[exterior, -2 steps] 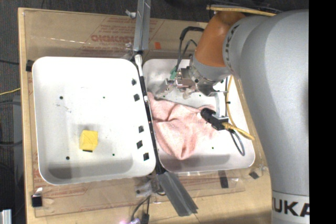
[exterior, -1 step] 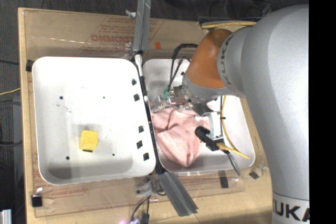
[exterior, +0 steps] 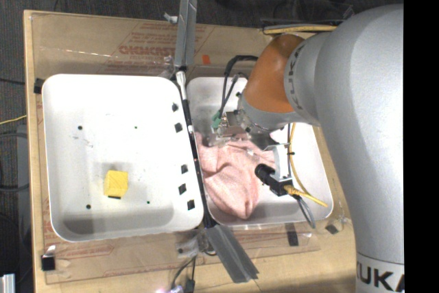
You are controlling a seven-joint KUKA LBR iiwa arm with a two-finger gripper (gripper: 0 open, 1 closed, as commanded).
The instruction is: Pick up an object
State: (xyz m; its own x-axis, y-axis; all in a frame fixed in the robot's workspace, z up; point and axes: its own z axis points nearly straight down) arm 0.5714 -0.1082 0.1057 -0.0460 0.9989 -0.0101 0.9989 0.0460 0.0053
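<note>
A crumpled pink cloth lies in the right bin, filling its near half. My gripper reaches down from the orange-banded wrist to the cloth's far upper edge, close to the divider between the bins. The fingers' state is hidden by the wrist and glare. A small yellow block rests in the left bin, toward its near left part, far from the gripper.
The grey arm covers the right side of the right bin. A black and yellow cable fitting hangs over the cloth's right edge. A grey bar runs along the divider. The bins sit on a wooden board.
</note>
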